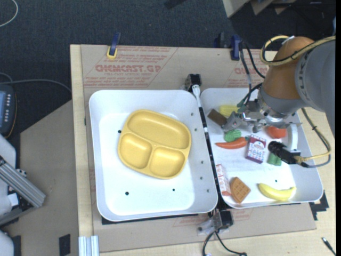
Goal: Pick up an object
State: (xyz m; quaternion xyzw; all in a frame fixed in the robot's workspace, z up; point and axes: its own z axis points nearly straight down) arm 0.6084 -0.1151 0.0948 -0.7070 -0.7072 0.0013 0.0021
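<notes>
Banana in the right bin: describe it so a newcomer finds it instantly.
Start at the right white bin, the one the arm reaches into. Go to its near edge, toward the right corner: the banana lies there flat, just right of the brown waffle. It is the one curved, plain yellow piece, apart from the clutter under the gripper.

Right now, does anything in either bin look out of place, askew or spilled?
Nothing is spilled or damaged. The yellow divided plate lies skewed in the left bin. In the right bin, the small packet sits against the left wall beside the waffle piece. The end effector hangs over the toy food.
</notes>
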